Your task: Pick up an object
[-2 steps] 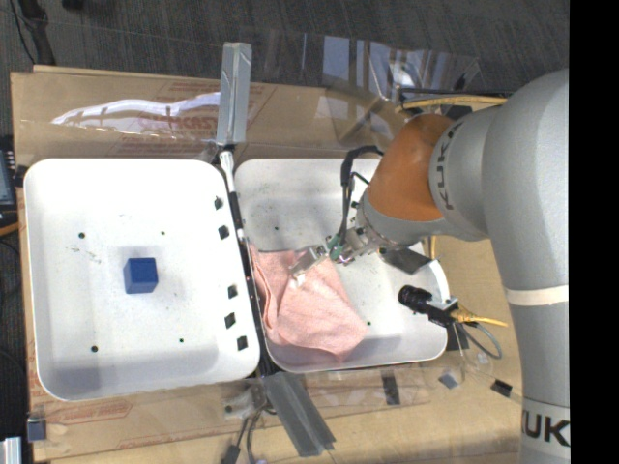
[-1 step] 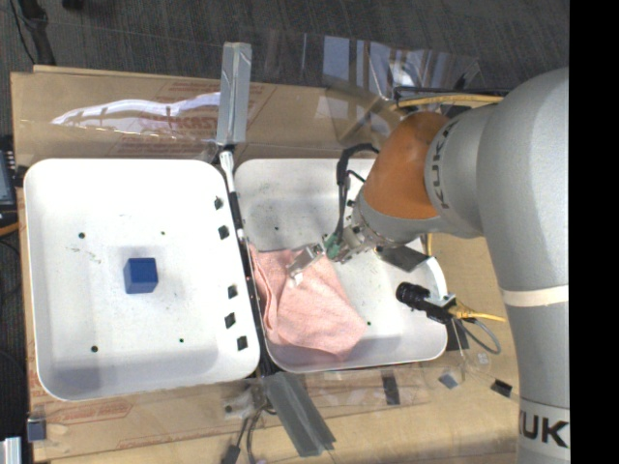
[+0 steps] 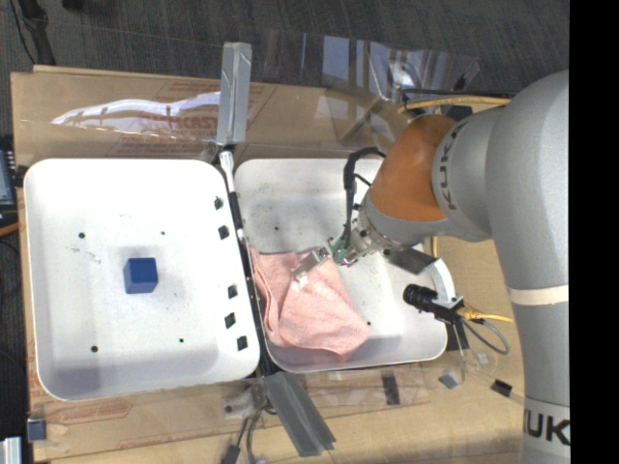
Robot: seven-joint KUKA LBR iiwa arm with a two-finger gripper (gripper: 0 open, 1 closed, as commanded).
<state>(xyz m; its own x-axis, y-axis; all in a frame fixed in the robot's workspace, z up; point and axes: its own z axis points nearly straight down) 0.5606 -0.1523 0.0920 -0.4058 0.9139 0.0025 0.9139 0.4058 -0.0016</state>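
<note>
1. Table [image 3: 116,100]: brown cardboard-covered top, carrying two shallow white plastic bins side by side; dark carpeted floor [image 3: 145,8] beyond its far edge.
2. Left bin [image 3: 58,356]: holds one small blue cube [image 3: 141,275], lying near the bin's middle.
3. Right bin [image 3: 290,187]: holds a crumpled pink cloth [image 3: 314,307] against the wall it shares with the left bin, in the near half.
4. The cloth's long axis runs from its upper-left corner down to its lower-right corner.
5. Grey arm [image 3: 503,177] with orange band reaches in from the right.
6. Hand [image 3: 308,265]: at the cloth's upper edge; whether it is wide, narrow or gripping cannot be told.
</note>
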